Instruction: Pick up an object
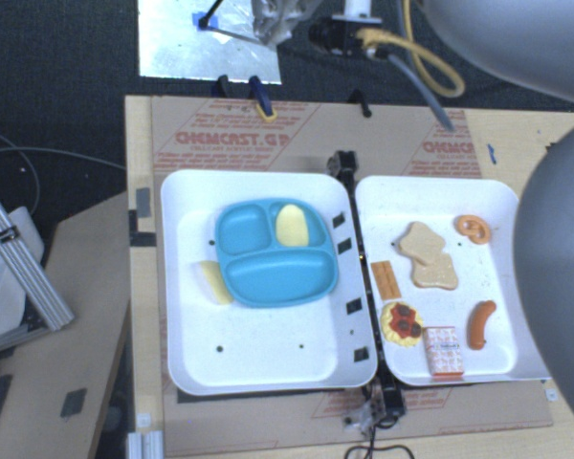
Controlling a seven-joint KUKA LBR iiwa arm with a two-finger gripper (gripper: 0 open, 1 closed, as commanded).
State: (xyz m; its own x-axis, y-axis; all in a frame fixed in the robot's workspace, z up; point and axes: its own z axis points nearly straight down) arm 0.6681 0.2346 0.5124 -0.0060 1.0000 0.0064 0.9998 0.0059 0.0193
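While my grey arm [555, 285] looms blurred along the right, I cannot tell my hand's state. The left bin [187, 352] holds a blue tray [277, 280] carrying a yellow piece [292, 225]. The right bin [502, 208] holds bread slices [429, 256], a sausage [480, 324] and a pretzel [473, 228].

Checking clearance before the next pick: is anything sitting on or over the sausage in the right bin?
Nothing visible does. The sausage lies alone on the right bin's floor, apart from the pink packet and the pizza piece beside it. The arm's grey body overhangs that bin's right edge.
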